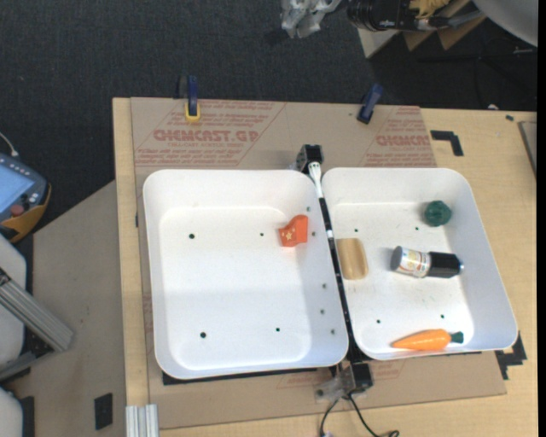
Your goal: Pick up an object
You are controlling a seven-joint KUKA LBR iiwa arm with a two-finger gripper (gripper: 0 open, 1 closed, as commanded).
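Observation:
The left bin (pixel 171 282) holds a small orange-red piece (pixel 293 231) near its right wall. In the right bin (pixel 486 282) lie a tan block (pixel 351 259) by the left wall, a dark green ball (pixel 438 213) at the back right, a black and silver bottle (pixel 424 263) on its side, and an orange carrot (pixel 424 340) along the front wall. My gripper (pixel 303 15) is at the top edge of the camera view, over the dark floor, well behind both bins and away from every object.
Both bins rest on a brown cardboard sheet (pixel 256 128) held by two blue clamps (pixel 191 92) at its back edge. A black divider clip (pixel 310 159) sits between the bins. Grey equipment (pixel 21 316) stands at the far left.

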